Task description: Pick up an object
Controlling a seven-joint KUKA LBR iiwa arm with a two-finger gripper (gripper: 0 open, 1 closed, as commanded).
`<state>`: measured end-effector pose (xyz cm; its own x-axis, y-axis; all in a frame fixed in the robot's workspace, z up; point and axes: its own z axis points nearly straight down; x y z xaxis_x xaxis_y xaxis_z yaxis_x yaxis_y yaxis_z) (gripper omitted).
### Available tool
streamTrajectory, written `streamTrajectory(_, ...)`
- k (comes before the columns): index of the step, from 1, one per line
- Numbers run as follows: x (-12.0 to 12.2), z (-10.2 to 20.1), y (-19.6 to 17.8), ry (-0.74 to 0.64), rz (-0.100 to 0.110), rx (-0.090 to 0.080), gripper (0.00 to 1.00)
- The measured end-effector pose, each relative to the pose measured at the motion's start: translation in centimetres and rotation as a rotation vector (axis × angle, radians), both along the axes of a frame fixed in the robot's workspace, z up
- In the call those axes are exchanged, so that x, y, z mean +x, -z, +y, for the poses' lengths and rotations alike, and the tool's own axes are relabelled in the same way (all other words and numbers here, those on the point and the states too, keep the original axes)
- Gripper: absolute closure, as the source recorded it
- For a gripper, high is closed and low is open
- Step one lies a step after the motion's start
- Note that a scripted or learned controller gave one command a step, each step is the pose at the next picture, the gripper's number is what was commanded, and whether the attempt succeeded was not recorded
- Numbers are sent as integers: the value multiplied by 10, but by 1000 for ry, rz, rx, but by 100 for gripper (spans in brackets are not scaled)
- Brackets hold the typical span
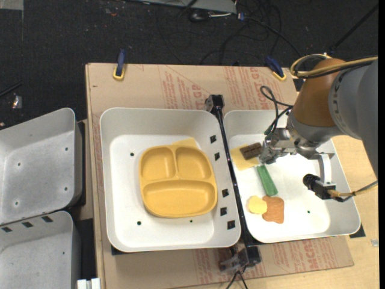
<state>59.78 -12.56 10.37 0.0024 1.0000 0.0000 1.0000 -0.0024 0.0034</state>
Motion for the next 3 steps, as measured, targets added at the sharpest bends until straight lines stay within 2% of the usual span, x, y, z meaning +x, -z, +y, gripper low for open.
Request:
streamTrajectory(2, 8, -8, -108, -4, -3, -2, 100)
streamTrajectory(3, -10, 40, -122, -9, 3, 2, 100)
